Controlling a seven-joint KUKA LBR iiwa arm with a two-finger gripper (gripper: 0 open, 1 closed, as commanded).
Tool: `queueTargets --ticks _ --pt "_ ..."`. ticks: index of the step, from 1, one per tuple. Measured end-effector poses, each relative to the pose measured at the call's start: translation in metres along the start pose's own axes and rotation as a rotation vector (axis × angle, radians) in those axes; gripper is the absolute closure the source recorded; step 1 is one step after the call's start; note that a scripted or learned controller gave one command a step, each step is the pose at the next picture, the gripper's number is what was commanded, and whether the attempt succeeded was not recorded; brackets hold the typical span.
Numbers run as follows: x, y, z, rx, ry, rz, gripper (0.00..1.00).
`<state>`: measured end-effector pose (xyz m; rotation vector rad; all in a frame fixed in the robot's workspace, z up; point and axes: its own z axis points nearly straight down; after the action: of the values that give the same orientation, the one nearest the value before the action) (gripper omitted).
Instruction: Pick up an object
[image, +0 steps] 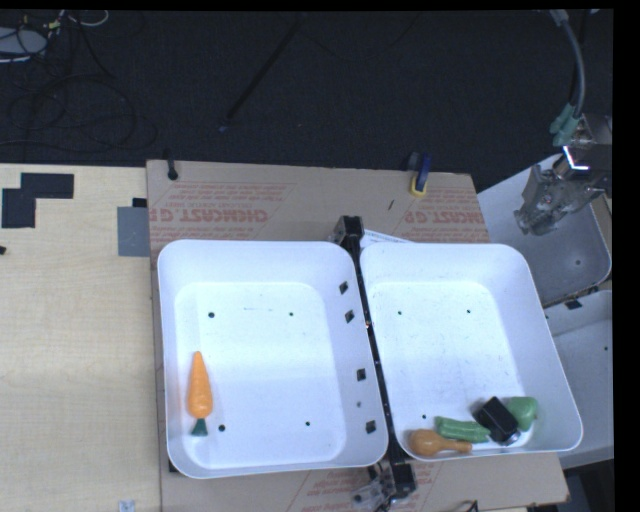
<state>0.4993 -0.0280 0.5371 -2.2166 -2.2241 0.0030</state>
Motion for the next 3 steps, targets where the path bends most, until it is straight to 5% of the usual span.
queueTargets --ticks 1,3 --pt "-0.003 -0.018 0.0 0.001 0.0 0.003 1.0" --pt "0.05 -0.023 0.0 0.002 0.001 0.001 1.0"
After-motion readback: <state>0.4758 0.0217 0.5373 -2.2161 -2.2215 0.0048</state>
